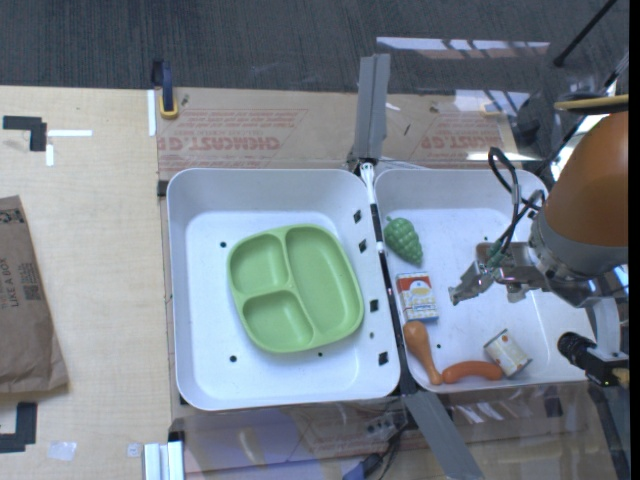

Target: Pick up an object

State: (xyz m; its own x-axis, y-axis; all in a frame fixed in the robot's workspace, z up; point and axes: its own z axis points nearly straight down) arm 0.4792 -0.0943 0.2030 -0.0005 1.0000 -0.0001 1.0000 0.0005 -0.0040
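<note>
My gripper (470, 283) hangs over the middle of the right bin (455, 200), reached in from the right under the orange-banded wrist. In that bin lie a green ridged toy (403, 238) at the left wall and a small red and white box (417, 297) just below it. An orange drumstick-shaped piece (418, 348), an orange sausage (472, 371) and a small white and brown can (507, 353) lie near the front. The gripper sits right of the box and above the can, apart from both, with nothing seen held in it.
The left bin (200, 268) holds a green three-part plate (295, 288). A grey divider (372, 108) runs between the bins. A brown paper bag (25, 298) lies on the bench at far left. Cables (510, 183) hang off the wrist.
</note>
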